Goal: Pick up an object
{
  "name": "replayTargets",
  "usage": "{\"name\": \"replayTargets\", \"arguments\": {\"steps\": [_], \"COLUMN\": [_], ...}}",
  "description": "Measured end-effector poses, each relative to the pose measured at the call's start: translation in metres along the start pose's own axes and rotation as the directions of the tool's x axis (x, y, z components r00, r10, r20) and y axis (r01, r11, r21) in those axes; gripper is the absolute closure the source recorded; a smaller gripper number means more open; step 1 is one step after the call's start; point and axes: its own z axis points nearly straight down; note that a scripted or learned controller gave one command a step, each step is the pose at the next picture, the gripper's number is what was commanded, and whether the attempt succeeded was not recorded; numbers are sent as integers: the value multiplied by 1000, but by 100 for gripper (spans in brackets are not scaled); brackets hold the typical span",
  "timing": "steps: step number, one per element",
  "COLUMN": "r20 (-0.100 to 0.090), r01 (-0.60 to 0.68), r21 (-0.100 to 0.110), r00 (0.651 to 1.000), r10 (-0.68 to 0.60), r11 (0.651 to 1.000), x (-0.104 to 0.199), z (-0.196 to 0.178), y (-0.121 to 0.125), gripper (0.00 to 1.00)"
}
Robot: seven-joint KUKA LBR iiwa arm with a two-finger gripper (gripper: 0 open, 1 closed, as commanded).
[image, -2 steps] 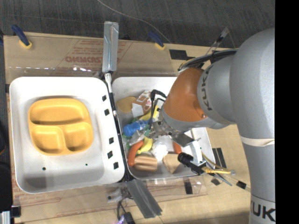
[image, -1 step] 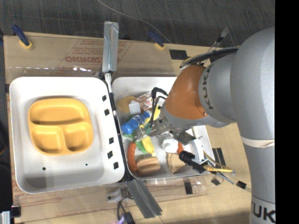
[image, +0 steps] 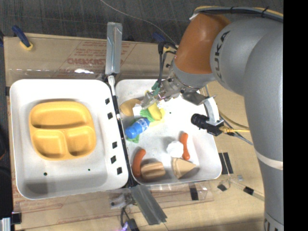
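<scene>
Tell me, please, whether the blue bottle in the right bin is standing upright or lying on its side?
Lying on its side. The blue bottle stretches lengthwise across the floor of the right bin, its body running diagonally toward the yellow item.

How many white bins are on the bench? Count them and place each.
2. The left bin holds a yellow tray; the right bin holds small toys under the arm.

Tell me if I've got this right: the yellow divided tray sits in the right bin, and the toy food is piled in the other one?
Not quite. The camera view shows the yellow divided tray in the left bin; the toy food, such as the blue bottle, lies in the right bin.
</scene>
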Motion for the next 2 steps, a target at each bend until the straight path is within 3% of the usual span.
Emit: {"name": "replayTargets", "arguments": {"steps": [1, 2], "r20": [0, 3], "r01": [-446, -568], "r21": [14, 18], "r00": [895, 823], "r10": [446, 568], "r11": [895, 823], "x": [53, 68], "z": [10, 32], "y": [2, 13], "gripper": [100, 100]}}
